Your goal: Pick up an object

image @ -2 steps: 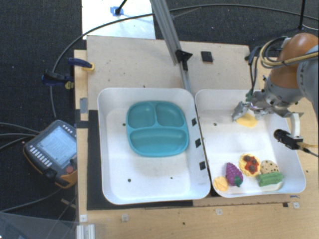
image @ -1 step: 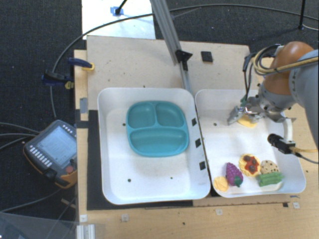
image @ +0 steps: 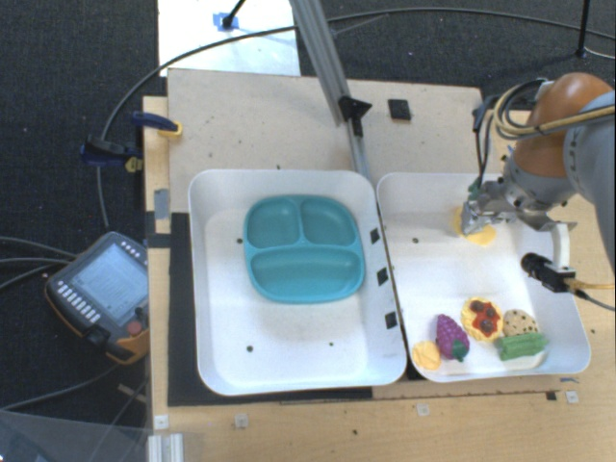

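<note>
One fixed camera looks down at a slant on both white bins (image: 289, 373), from moderately far above.

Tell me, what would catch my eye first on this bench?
Probably the teal divided plate lying alone in the left bin. Next, the end effector lowered over a yellow piece near the right bin's far edge, and the colourful toy food clustered at that bin's near edge.

Bins (image: 289, 378): smooth white plastic, faint sheen
Divided plate (image: 304, 248): teal plastic, matt to satin
Bench top (image: 260, 123): pale speckled board, matt (looks like particleboard)
Floor (image: 67, 56): dark, rough carpet
Wrist band (image: 568, 99): glossy orange
Pole (image: 322, 51): dull grey metal
</note>
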